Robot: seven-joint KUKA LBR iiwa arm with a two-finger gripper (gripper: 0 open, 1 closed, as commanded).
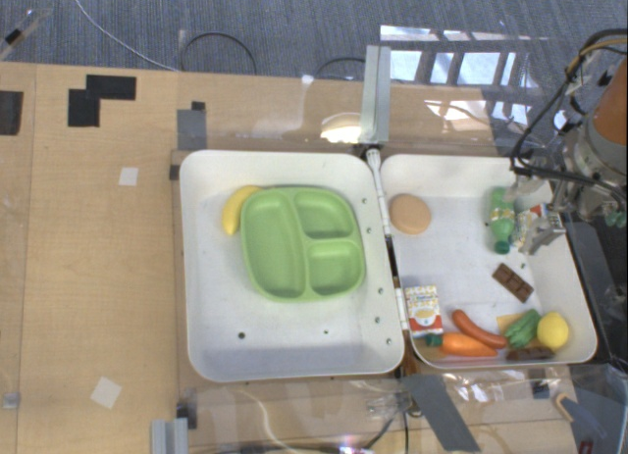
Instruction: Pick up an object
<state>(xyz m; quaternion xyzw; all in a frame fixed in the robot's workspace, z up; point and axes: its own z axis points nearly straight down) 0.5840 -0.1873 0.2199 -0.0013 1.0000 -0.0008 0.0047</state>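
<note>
Nearest the camera, along the near edge of the right bin (579, 290), lies a small heap of toy food: a juice carton (422, 307) at the left, then a carrot (467, 346) with a sausage (478, 328) just above it, a green pepper (523, 327), a dark brown piece (530, 353) under it and a lemon (553, 330) in the near right corner. A little farther in, a chocolate bar (512, 282) lies alone on the white floor. In the left bin (211, 339) a green divided plate (300, 243) sits toward the far half, with a banana (234, 208) tucked against its far left edge.

Farther still, in the right bin, a round tan bun (410, 214) rests near the wall between the bins. Toward the far right, the jaws (537, 231) hang low over the bin, right beside a green packet (503, 219). Whether they are open or closed cannot be made out among the cables and fittings, and nothing is plainly held between them.

The arm (606, 119) reaches in from the right, over the far right corner of the desk (88, 276).

As for progress, every object appears to rest on a bin floor, so the pick looks not yet done. The green packet seems the likely target, being closest to the jaws; closing on it and lifting it clear is what remains.
</note>
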